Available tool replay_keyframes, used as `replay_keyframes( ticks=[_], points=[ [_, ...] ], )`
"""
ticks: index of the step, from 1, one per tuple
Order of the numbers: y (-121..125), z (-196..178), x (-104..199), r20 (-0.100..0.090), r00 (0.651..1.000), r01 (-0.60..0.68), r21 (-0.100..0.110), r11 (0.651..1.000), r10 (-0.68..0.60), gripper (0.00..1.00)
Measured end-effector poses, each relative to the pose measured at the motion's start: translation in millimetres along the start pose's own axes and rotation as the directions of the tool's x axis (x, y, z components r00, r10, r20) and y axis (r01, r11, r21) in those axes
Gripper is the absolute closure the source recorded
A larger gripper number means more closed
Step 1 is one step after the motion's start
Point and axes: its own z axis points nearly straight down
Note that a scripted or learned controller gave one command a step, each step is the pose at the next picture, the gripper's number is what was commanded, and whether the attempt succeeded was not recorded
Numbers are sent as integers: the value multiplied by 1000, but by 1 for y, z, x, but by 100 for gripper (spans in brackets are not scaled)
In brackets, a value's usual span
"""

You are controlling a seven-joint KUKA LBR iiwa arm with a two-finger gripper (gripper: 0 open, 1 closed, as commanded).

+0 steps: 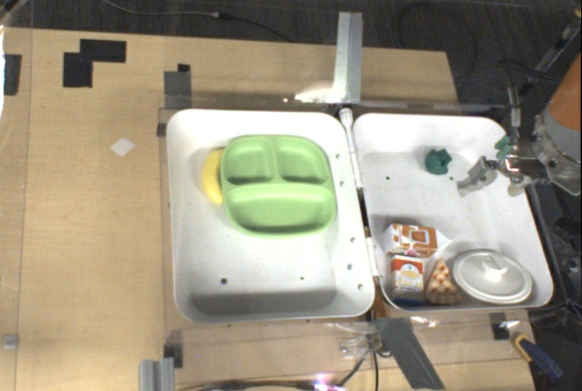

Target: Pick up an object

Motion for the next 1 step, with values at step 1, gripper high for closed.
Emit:
replay_keyframes(
  ticks=[1],
  points=[
    [62, 40, 41, -1, 999, -47, 0, 999, 47, 0]
  ],
)
